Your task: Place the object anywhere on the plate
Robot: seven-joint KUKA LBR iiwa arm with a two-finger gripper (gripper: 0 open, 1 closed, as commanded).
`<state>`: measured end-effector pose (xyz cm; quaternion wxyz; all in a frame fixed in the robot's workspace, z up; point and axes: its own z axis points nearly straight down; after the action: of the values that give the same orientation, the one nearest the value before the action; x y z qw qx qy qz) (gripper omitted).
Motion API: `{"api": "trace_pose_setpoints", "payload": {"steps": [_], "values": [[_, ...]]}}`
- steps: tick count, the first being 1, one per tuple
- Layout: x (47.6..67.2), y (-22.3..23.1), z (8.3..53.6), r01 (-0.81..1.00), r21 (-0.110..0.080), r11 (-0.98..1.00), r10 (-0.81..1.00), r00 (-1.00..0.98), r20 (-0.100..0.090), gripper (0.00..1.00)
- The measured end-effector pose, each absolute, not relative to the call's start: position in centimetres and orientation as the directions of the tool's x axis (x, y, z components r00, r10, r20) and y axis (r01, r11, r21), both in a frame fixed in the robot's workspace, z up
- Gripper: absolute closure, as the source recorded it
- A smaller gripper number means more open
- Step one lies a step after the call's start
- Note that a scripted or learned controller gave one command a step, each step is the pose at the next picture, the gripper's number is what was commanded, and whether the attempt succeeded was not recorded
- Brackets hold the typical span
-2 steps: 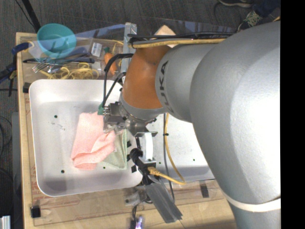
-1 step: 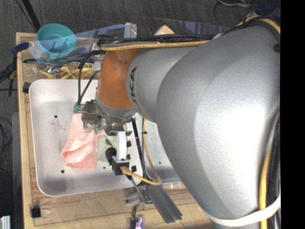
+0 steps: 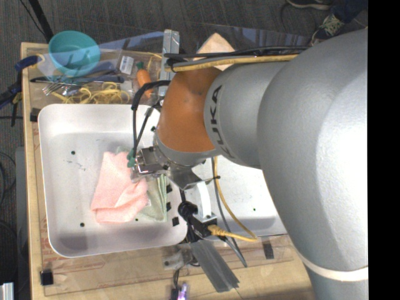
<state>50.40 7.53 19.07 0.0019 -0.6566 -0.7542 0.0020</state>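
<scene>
In the camera view, the arm [image 3: 269, 105] reaches in from the right and bends down over the left bin [image 3: 62, 130], its orange band [image 3: 187, 114] above the wrist. The gripper [image 3: 150, 167] sits low at the right edge of a pink cloth [image 3: 119, 189], which lies crumpled in the bin's middle with a pale green cloth [image 3: 156, 202] just beside it. The cloth spreads leftward from the wrist, its long axis running top to bottom. Whether anything is pinched cannot be told, and no plate can be identified.

arm [image 3: 262, 124] over bins | pink cloth [image 3: 119, 189] in left bin [image 3: 62, 167] | teal bowl [image 3: 74, 52] beyond
</scene>
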Motion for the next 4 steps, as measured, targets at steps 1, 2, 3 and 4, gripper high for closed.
{"api": "trace_pose_setpoints", "payload": {"steps": [1,2,3,4], "values": [[50.3,7.5,19.1,0.995,-0.003,0.104,0.995,-0.104,0.001,1.0],[49.4,2.1,19.1,0.992,-0.005,0.122,0.992,-0.122,0.001,1.0],[48.7,12.8,12.1,0.988,-0.006,0.153,0.988,-0.153,0.001,1.0],[47.6,6.3,19.5,0.971,-0.003,0.238,0.971,-0.238,0.001,1.0]]}}
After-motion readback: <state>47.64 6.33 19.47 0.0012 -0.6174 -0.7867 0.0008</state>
